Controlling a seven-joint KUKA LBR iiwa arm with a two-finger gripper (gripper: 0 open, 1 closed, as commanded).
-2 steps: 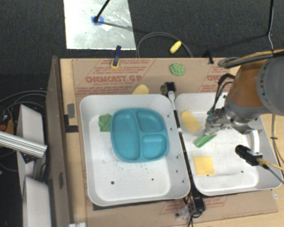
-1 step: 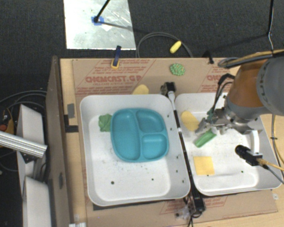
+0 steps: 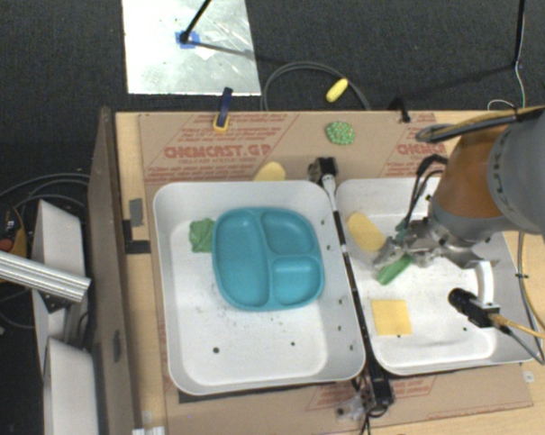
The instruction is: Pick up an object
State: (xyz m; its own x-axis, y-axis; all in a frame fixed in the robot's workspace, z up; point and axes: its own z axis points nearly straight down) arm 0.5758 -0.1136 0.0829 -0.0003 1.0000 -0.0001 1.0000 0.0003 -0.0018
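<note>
Pincer (image 3: pixel 402 250) hangs low in the right bin (image 3: pixel 441 353), its metal tips meeting the upper end of a green stick-shaped object (image 3: pixel 393 269); whether they grip it or merely touch it, I cannot tell. That object's long axis slants from near-left to far-right toward the pincer.

Sheet of foil (image 3: pixel 191 44) lay on dark floor, upper left of frame. Yellow piece (image 3: pixel 337 90) and green knobby piece (image 3: pixel 340 132) sat near upper centre, the green one on cardboard (image 3: pixel 206 152) behind the bins. Metal bar (image 3: pixel 36 276) and cables (image 3: pixel 37 191) were at left edge.
</note>
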